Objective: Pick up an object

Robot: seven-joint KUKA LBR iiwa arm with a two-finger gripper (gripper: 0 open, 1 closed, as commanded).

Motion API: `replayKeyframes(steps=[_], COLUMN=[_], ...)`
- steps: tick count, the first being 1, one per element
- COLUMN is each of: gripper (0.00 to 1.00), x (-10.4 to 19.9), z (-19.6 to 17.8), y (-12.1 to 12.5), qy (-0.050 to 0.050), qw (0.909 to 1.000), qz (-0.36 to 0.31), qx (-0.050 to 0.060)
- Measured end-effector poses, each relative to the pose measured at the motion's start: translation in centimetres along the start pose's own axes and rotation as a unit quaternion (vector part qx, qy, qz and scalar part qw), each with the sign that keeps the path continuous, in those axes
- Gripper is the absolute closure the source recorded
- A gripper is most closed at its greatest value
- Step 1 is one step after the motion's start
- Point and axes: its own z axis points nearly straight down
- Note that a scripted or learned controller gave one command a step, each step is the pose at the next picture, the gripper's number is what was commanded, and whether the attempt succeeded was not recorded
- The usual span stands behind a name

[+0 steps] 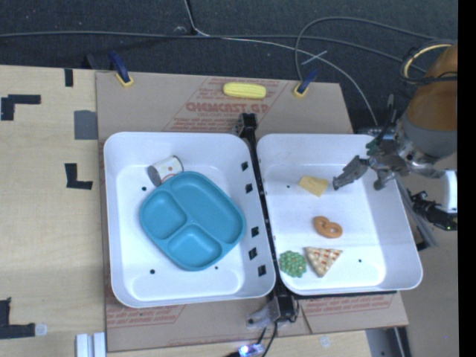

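Glossy plastic tray (pixel 192 220); matt cardboard (pixel 186 106).

Wooden bench (pixel 44 199), dark carpet (pixel 89 13)

We see an evenly lit scene, with soft light that seems to come from above. The 2 white bins (pixel 119 199) are bright and a little washed out, so their inner walls lose detail. Shadows are weak and short; a soft one lies under the blue divided plate (pixel 192 220). The picture is a bit soft and grainy everywhere. The dark floor (pixel 238 10) at the top shows little texture.
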Motion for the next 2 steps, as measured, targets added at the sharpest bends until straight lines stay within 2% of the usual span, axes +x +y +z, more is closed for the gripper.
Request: replayKeyframes(steps=[1, 2], gripper=[0.0, 0.0], x=[0.0, 0.6], z=[-0.7, 5.1], y=[0.3, -0.6], qy=[-0.001, -0.001], qw=[1.0, 1.0], qz=[-0.002, -0.002], qx=[-0.006, -0.003])
